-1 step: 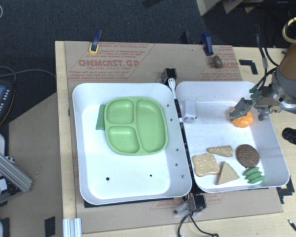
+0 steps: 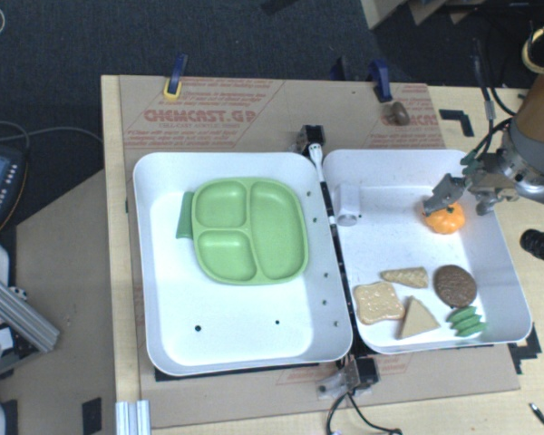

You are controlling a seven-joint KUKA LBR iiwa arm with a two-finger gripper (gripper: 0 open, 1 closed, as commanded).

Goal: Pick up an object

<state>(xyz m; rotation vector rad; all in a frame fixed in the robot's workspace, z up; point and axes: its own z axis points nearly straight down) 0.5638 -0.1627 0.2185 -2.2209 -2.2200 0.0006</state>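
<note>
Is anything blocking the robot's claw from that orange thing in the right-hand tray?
Nothing visible does. The gripper sits right above the orange object; the toy foods lie apart, toward the right bin's near edge.

A: Colours, left side: shallow white plastic bin (image 2: 163,270) containing a pale green three-section plastic plate (image 2: 250,230).

B: Right shallow white bin (image 2: 381,175): small orange rounded toy (image 2: 446,221); tan bread-slice piece (image 2: 379,302); tan cracker (image 2: 405,277); tan wedge (image 2: 419,318); round brown cookie (image 2: 455,285), speckled; bright green pea pod (image 2: 466,321).

A: Bench surface: light brown cardboard sheet (image 2: 254,111), red printed lettering.
</note>
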